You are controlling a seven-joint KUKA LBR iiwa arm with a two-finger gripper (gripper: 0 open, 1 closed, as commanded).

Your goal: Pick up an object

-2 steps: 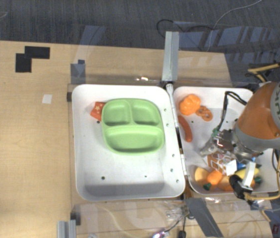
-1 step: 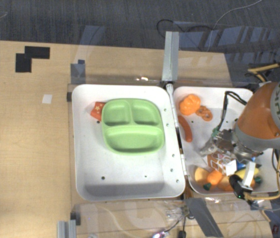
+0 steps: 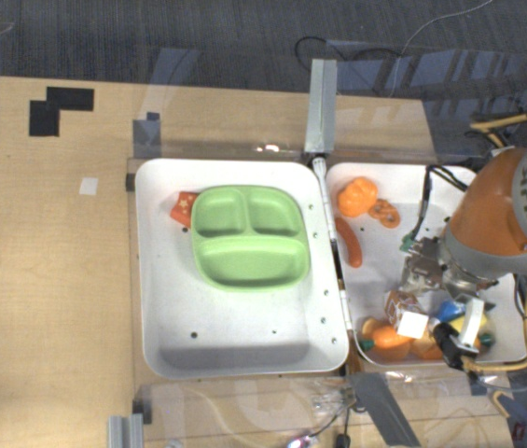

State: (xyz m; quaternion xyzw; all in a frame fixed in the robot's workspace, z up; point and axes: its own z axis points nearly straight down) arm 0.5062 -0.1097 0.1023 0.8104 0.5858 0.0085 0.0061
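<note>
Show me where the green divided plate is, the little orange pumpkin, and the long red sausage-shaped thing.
Green divided plastic plate (image 3: 248,235): camera view, on the ridge between its compartments.
Small orange pumpkin-shaped toy (image 3: 357,197): camera view, on the middle of its rounded body.
Long red sausage-shaped toy (image 3: 350,242): camera view, midway along its length.

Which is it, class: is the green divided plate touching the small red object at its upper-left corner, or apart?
Touching, or overlapping. In the camera view, the green plate rim covers the edge of the red object; no white bin floor shows between them.

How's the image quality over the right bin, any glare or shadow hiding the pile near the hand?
Camera view: even lighting, no strong glare on the right bin; the arm itself blocks part of the pile, and the hand looks slightly soft. The left bin shows a faint shadow along its near wall.
</note>
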